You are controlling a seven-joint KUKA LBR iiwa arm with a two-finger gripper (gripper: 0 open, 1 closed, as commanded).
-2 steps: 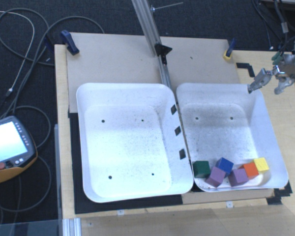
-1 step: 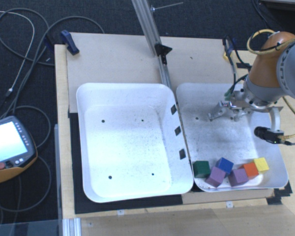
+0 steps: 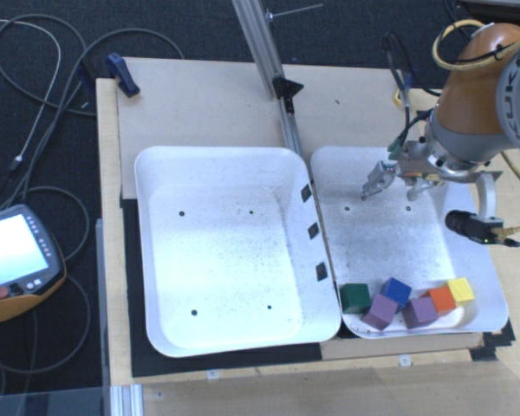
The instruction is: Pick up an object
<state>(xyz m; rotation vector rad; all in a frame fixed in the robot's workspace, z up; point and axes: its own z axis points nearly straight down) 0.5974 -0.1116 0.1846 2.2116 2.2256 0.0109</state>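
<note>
Six small blocks huddle along the right bin's [image 3: 364, 232] near rim; green [image 3: 356, 297], purple [image 3: 382, 309], blue [image 3: 397, 290], purple [image 3: 419, 311], orange [image 3: 442, 299], yellow [image 3: 460, 289].

Desk [image 3: 199, 102] and surroundings, seen from above at a slant.

Pale wooden top, bare along the far side, resting on dark carpet [image 3: 35, 76]. Blue clamp [image 3: 122, 74] fixed at the far-left corner. Slanted aluminium bar [image 3: 258, 37] running down from the top edge toward the middle, ending at a black bracket [image 3: 287, 87]. Black mat [image 3: 225, 358] visible along the near edge under the left side. Handheld pendant [image 3: 16, 258] with a lit screen and orange-grey casing lying on the carpet, well apart at far left. Loose black cables [image 3: 69, 68] looping over the carpet nearby. Three small black tabs [image 3: 314, 230] along the middle seam.
</note>
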